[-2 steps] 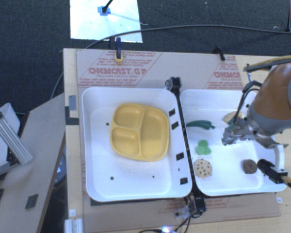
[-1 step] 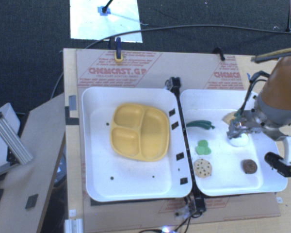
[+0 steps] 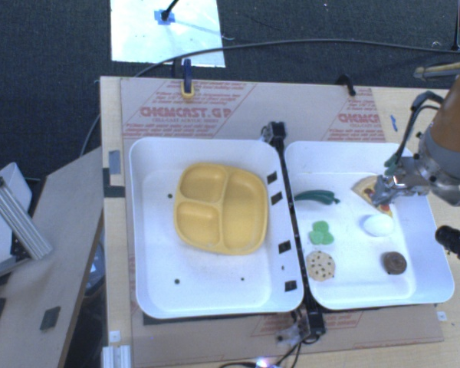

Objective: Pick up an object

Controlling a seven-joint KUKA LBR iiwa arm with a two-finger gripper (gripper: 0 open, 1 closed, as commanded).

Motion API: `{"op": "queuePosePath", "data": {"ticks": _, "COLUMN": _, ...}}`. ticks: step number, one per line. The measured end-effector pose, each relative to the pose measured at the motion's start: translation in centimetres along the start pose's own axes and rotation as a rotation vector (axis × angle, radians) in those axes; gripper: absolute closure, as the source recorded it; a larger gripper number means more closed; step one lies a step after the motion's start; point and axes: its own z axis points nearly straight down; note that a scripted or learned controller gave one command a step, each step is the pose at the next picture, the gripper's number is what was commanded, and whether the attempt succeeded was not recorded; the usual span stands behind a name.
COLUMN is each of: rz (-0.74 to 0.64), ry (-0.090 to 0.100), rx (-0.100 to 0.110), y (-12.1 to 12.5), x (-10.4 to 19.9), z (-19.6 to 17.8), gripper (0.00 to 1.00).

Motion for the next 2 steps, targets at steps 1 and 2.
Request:
{"op": "queuePosePath", "data": {"ticks": 1, "rz": -0.006, "ry": 0.003, "rx": 0.005, "y": -0.4, "x": 6.3, "z": 0.3, "gripper": 1.0}}
{"op": "queuePosePath", "data": {"ticks": 2, "rz": -0.006, "ry": 0.004, "rx": 0.005, "y": -0.3, "x": 12.4, "z": 0.8, "gripper": 1.0}}
